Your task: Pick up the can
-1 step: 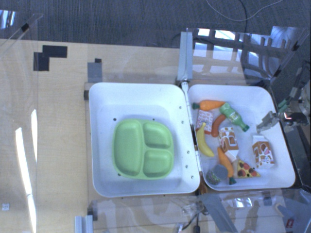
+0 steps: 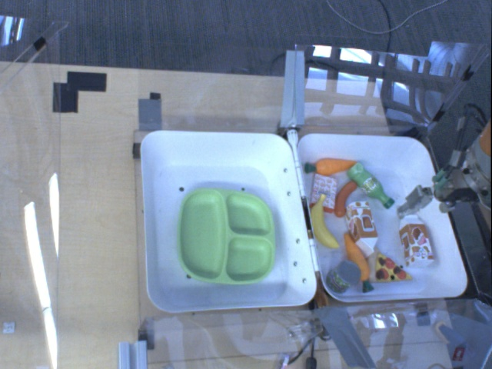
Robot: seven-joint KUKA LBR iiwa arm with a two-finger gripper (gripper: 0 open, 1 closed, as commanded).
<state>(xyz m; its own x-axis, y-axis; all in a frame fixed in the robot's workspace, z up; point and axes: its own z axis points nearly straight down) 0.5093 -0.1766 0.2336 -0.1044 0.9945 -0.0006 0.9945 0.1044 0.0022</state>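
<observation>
While the can (image 2: 339,277) is left lying in the right bin (image 2: 438,162), nothing is held between the gripper (image 2: 419,199) fingers, which are spread apart.

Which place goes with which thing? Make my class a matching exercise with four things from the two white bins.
Things:
1. green plastic divided plate
2. yellow toy banana
3. green toy bottle
4. round grey metal can

Places:
A. near front edge of the right bin, beside the pizza slice
B. middle of the left bin
C. left side of the right bin, along the divider
D. upper middle of the right bin, lying tilted beside the orange toy carrot

Pairs: 1-B, 2-C, 3-D, 4-A
</observation>
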